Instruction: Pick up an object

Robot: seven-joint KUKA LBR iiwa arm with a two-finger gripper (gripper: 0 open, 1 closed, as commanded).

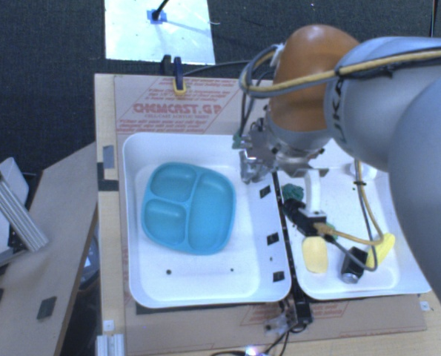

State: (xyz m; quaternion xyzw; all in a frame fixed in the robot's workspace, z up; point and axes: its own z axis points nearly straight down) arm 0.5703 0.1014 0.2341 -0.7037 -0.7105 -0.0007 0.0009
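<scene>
Grey arm (398,102) over right bin (398,273)

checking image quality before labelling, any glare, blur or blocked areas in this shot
Camera view: the arm looms large and soft-edged, covering much of the right bin; the blue divided plate in the left bin is evenly lit and fairly sharp; the pale sheet at top is washed out by glare; small items under the arm look blurry.
</scene>
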